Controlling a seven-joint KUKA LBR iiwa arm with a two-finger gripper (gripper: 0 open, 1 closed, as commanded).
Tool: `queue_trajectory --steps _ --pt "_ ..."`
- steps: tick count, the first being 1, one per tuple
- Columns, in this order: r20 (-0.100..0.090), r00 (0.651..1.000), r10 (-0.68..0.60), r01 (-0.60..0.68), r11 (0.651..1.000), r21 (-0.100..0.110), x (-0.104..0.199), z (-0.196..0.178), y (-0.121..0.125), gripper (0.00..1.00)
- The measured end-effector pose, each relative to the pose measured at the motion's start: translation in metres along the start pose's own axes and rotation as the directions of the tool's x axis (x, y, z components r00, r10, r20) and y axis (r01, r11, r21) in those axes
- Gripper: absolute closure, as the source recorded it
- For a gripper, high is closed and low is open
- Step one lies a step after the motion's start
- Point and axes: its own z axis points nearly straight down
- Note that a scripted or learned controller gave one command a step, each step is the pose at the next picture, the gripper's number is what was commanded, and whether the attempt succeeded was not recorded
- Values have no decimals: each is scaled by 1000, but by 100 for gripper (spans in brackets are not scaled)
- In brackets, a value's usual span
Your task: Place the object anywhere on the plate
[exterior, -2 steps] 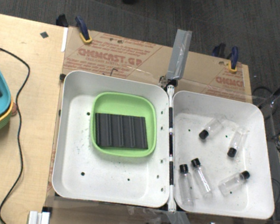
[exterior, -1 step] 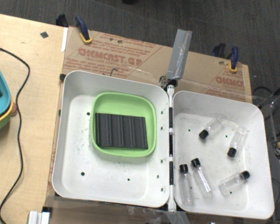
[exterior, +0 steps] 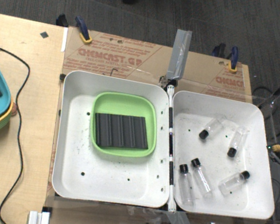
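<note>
Five clear vials with black caps lie scattered in the right bin (exterior: 252,206), the nearest one (exterior: 199,175) well apart from the green plate (exterior: 152,116) in the left bin (exterior: 65,171). With the gripper's state impossible to tell, you would do best to pick that vial across its body and set it on the plate's dark ribbed mat (exterior: 120,131).

The only readable lettering stands on the brown cardboard sheet (exterior: 154,63) lying under the two bins at the far side of the bench. Red print near its left end reads "CHEMCAST", followed by what looks like "GP", upside down as seen from the camera. The same red brand print shows again near the sheet's right end, partly cut off. Smaller red lines around both are too fine to read.
</note>
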Motion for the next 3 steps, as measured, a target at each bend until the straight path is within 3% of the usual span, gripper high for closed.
queue_trajectory --steps 1,2,3 --pt "-2 1000 -7 7 1000 -3 0 -82 0 0" --pt "-1 1000 -1 1 1000 -1 0 -20 0 0" --pt "-1 1000 -7 7 1000 -3 0 -134 0 0"
